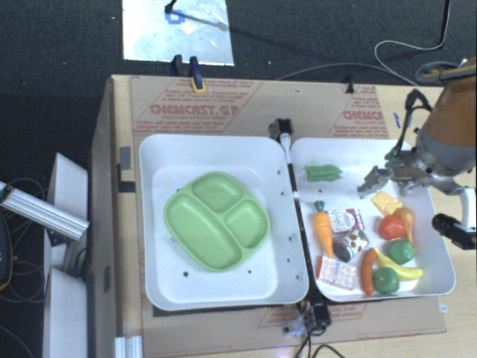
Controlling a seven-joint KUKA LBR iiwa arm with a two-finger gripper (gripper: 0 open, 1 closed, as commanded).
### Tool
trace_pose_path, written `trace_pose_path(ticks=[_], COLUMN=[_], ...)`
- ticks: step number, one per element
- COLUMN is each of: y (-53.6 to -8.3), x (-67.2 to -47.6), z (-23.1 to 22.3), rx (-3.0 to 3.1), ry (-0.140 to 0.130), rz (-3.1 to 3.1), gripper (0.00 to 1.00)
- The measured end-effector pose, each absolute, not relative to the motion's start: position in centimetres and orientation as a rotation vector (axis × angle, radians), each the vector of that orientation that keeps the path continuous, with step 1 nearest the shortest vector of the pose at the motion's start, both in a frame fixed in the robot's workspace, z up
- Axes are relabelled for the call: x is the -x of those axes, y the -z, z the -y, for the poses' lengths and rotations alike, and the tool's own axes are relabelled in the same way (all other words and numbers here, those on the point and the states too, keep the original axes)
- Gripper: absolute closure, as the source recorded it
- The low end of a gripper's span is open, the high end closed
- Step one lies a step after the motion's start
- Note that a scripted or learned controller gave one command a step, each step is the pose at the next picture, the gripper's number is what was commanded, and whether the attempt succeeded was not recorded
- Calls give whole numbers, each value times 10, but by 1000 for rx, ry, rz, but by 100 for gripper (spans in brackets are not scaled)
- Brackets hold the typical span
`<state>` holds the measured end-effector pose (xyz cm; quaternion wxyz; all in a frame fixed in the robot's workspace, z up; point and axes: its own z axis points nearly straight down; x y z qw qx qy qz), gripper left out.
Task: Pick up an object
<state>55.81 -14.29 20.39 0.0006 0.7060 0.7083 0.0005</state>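
Observation:
My gripper (375,177) hangs over the upper right part of the right bin (350,151), its fingers open and nothing between them. Just below it lies a yellow cheese wedge (385,201). A flat green piece (323,172) sits to its left near the bin's back. Lower down are a carrot (323,230), a red tomato (392,227), a banana (399,268), a green lime (401,251), a green pepper (385,280) and an orange sausage (367,270).
Two small white-and-red cartons (344,219) (337,273) and a dark round piece (343,247) lie among the food. The left bin (160,274) holds a green divided plate (217,220). A black clamp (282,129) sits on the ridge between the bins.

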Motion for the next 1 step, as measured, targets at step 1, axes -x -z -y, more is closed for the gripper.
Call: trace_pose_path(ticks=[1], y=[-84], x=[-617], z=[128], rx=[-2217], ry=[-1], rz=[-2225], gripper=[0])
